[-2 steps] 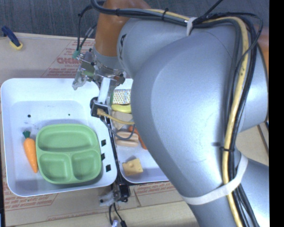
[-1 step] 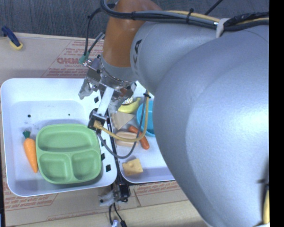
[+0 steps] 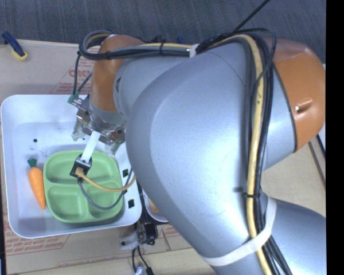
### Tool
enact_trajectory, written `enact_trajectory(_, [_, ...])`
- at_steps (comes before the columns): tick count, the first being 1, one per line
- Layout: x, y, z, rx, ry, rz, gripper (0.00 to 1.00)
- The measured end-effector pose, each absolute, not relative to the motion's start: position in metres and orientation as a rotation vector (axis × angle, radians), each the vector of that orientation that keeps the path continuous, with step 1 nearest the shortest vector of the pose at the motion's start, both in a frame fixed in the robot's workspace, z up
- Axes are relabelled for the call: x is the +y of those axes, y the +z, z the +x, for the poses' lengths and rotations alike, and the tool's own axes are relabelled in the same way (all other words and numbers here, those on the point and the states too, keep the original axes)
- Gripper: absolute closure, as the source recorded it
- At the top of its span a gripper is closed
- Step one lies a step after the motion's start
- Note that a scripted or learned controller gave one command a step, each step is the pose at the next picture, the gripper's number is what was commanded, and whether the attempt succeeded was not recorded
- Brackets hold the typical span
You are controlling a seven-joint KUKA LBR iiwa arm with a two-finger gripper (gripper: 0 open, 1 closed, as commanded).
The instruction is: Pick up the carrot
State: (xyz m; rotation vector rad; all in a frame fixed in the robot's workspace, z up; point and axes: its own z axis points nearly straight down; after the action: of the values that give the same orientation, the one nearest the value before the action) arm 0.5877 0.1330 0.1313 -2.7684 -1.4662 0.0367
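An orange carrot with a green top lies in the left white bin, along the bin's left side, tip pointing toward the near edge. It rests just left of a green divided plate, close to the plate's rim. My gripper hangs over the back of this bin, above the plate's far edge and up and to the right of the carrot, apart from it. The wrist and arm hide the gripper's tips.
The big grey arm covers the right half of the view, including the right bin. The bin walls rise around the carrot and plate. A blue clamp sits at the bench's far left corner on the cardboard.
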Motion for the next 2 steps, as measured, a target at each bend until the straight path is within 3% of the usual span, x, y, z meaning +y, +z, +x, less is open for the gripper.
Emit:
enact_trajectory(1, [0.135, 0.146, 0.59, -1.48, 0.034, -2.757, 1.0])
enact_trajectory(2, [0.127, 0.182, 0.513, -1.715, 0.017, -2.624, 1.0])
